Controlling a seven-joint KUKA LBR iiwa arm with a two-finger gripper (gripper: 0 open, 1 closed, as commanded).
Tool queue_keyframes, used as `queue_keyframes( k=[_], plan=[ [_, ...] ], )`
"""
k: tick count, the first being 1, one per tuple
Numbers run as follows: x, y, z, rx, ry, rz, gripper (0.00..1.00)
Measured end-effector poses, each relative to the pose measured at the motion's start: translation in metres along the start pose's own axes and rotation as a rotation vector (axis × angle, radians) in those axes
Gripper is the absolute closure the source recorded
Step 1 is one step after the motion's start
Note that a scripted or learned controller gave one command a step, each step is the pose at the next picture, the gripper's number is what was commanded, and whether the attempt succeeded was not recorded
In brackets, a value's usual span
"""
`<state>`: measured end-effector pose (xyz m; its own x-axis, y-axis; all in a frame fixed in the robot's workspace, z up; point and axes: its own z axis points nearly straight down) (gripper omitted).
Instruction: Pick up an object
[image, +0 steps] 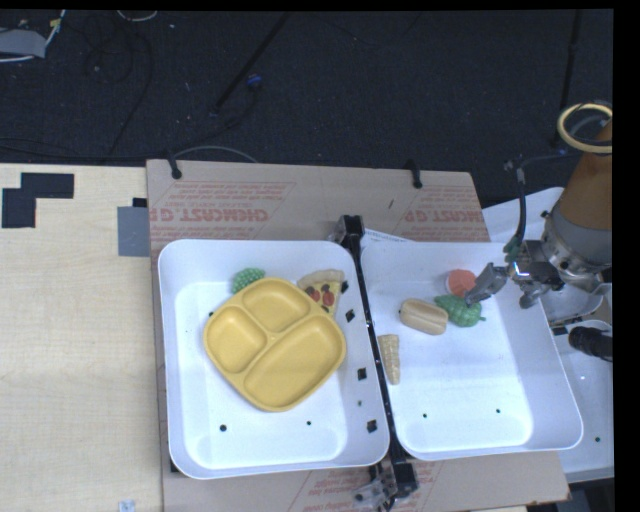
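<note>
Reaching in over the right white plastic bin (540, 400), the grey two-finger gripper (487, 285) hangs just above the green leafy toy vegetable (462, 312); whether its fingers are apart or together cannot be told (they blur into one dark shape). Beside that vegetable lie a round red toy (460, 281) and a tan bread roll (424, 317), the roll on the side away from the arm.

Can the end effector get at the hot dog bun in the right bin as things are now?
Probably yes. The hot dog bun lies in the open on the floor of the right bin, nothing on top of it. The end effector hovers close by, with the green toy between them, so it may need to come from above.
</note>
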<state>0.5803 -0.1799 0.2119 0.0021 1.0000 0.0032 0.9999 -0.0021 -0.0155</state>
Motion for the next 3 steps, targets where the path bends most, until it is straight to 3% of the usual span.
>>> queue_keyframes(
  k=[1, 3],
  plan=[
    [0.000, 0.003, -0.008, -0.012, -0.002, -0.003, 0.00],
    [0.011, -0.010, 0.099, -0.006, 0.000, -0.002, 0.00]
  ],
)
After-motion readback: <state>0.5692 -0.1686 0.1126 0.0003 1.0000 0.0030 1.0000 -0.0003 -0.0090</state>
